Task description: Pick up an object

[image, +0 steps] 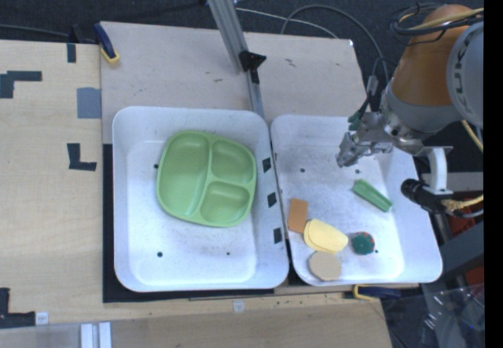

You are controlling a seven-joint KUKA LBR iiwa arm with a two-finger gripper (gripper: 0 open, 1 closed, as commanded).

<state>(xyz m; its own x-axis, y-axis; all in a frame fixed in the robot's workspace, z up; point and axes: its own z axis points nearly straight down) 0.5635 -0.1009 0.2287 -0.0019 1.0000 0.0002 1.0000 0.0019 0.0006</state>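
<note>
In the right bin [314,134] lie a green stick-shaped piece [372,195], an orange flat piece [297,215], a yellow oval piece [325,236], a tan round piece [324,265] and a small dark teal and red ball [362,243]. My gripper [348,155] hangs over the upper part of the right bin, up and to the left of the green piece. Nothing shows between its fingers.
The left bin [134,181] holds a green divided plate [207,178]. A grey metal bar [224,9] slants down to the ridge between the bins. Cables run along the bench behind the right bin. The arm's grey and orange body [436,64] stands over the right edge.
</note>
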